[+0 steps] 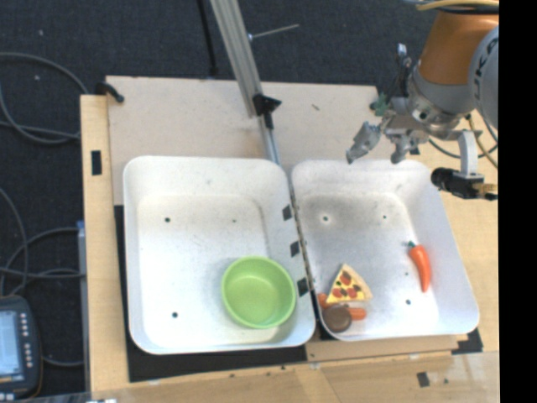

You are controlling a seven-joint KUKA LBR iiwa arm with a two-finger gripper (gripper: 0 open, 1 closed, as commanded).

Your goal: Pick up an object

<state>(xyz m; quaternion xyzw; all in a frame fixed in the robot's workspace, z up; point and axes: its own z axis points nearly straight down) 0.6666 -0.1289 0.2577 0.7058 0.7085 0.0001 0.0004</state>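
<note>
While fingers spread, the gripper [382, 147] hangs above the right bin [445, 225].

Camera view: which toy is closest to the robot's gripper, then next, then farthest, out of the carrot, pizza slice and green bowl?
From the gripper:
1. Carrot, right bin, right side.
2. Pizza slice, right bin, front-left corner.
3. Green bowl, left bin, front.

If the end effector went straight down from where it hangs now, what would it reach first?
Probably the far rim of the right bin, or bare floor just inside it. The end effector, fingers apart, hangs above that edge; depth is unclear. The carrot and pizza slice lie nearer the camera.
</note>
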